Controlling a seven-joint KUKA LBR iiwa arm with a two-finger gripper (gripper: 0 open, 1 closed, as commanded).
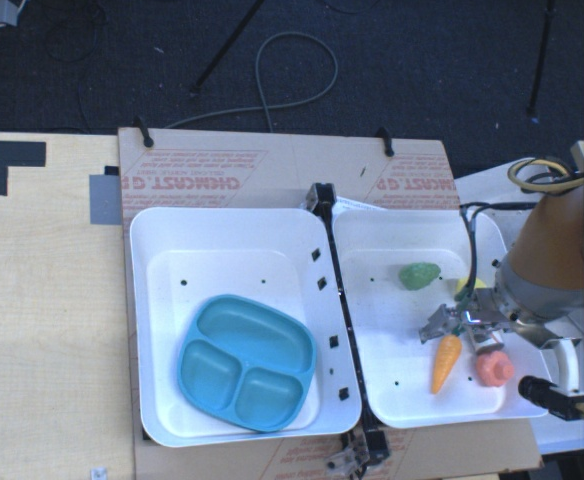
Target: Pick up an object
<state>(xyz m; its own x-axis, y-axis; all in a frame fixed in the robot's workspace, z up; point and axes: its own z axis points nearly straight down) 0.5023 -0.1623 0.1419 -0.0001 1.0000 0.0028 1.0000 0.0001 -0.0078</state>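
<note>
Camera view, looking down at a slant on both bins: the gripper (460, 326) hangs low in the right bin (392, 393), its grey metal fingers (438, 325) splayed part-way open, with the thick top end of an orange carrot (445, 362) lying right under them. Whether the fingers actually pinch the carrot cannot be told; the carrot's body slants away toward 7 o'clock from the gripper and rests on the bin floor. At about 4 o'clock from the gripper, just beside the carrot's top, sits a pink rounded object (494, 368). At roughly 11 o'clock from the gripper, a little apart, lies a green lumpy object (419, 275), and a small bit of yellow (464, 289) shows close by the arm at 12 o'clock. The arm (550, 258) comes in from 3 o'clock, its orange band above the grey wrist. Out at 9 o'clock, past the black divider (334, 308) between the bins, the left bin (162, 268) holds a blue compartment plate (247, 360) lying flat on its floor. Both bins sit on a cardboard sheet (272, 173) on the wooden bench (42, 328).
</note>
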